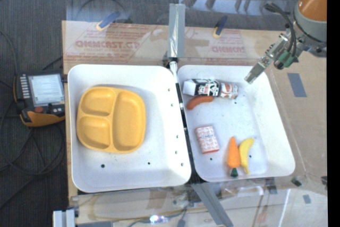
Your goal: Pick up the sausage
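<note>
**Gripper over right bin's far corner, sausage on the bin floor**

Two white bins side by side on the bench. Left bin (85,167) holds a yellow divided tray (111,118), three compartments, lying flat toward the bin's left-centre.

Right bin (276,135) holds the loose items. The sausage (199,101), reddish-orange and slightly curved, lies near the bin's upper-left corner, close to the divider wall between the bins. It sits just below and touching or nearly touching a black-and-white bottle (210,87) lying on its side, with a red-and-white end pointing right. A small pink-red packet (206,139) lies flat mid-bin, apart from the sausage. Lower right: a carrot (233,154) and a banana (245,153) side by side, touching or almost.

Arm comes in from the upper right, orange band at the frame corner. The gripper (255,74) hangs at the bin's upper-right edge, tilted down and left, well apart from the sausage. Cannot tell whether the fingers are apart or together; they read as one thin grey tip at this angle. Nothing visible between them.

A handheld device with screen (40,90) rests on the floor left of the bench.
</note>
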`<state>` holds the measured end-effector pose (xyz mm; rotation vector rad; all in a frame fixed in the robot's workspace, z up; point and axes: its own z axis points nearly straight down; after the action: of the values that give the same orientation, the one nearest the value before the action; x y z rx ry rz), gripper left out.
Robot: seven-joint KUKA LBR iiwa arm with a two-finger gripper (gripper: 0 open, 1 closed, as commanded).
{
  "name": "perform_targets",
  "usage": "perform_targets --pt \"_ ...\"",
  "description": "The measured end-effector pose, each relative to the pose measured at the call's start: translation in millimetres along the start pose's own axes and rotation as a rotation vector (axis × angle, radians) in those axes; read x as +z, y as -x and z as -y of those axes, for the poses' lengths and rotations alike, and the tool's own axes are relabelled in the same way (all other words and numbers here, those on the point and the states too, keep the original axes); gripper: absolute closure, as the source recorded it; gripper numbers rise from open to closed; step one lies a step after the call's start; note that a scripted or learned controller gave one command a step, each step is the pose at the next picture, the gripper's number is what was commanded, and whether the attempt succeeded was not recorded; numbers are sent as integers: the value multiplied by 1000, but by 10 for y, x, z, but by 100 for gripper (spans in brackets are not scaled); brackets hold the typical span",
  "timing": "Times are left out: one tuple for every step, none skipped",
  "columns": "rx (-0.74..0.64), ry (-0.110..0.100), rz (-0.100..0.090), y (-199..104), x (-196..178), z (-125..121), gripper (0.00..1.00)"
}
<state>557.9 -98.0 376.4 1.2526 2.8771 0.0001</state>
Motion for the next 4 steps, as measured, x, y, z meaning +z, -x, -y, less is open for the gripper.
perform_targets --pt "-249 -1 -1 372 727 -144 100" --pt "-927 3 -1 279 985 -82 100" --pt "-985 3 -2 -288 1148 -840 100" --pt "-1265 2 -2 -263 1239 -194 100"
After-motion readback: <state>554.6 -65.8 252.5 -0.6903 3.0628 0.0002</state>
